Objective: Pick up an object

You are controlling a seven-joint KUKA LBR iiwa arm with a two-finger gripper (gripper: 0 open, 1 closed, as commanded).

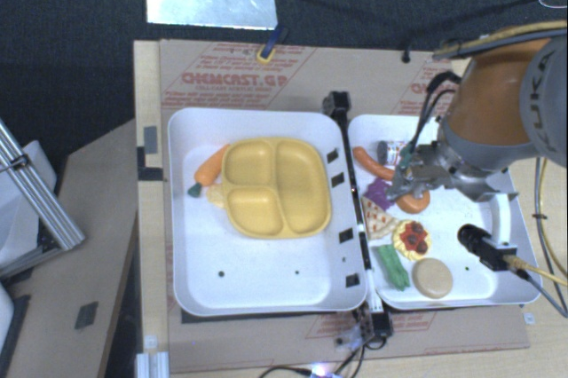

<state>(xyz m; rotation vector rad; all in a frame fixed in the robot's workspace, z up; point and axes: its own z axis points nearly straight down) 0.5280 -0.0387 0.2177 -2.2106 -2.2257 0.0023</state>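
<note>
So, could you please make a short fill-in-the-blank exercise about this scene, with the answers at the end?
1. The yellow plate has ____ compartments.
2. The carrot lies in the ____ bin, beside the plate.
3. The gripper is over the ____ bin.
4. The colour of the round pizza topping is mostly ____.

Missing words: three; left; right; red

glossy plastic tray (266,190), matt cardboard sheet (231,74)

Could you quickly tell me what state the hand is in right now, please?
Hand: low in the right bin, over the toy food by the purple piece; whether it is open, closed or holding anything cannot be told.
</note>
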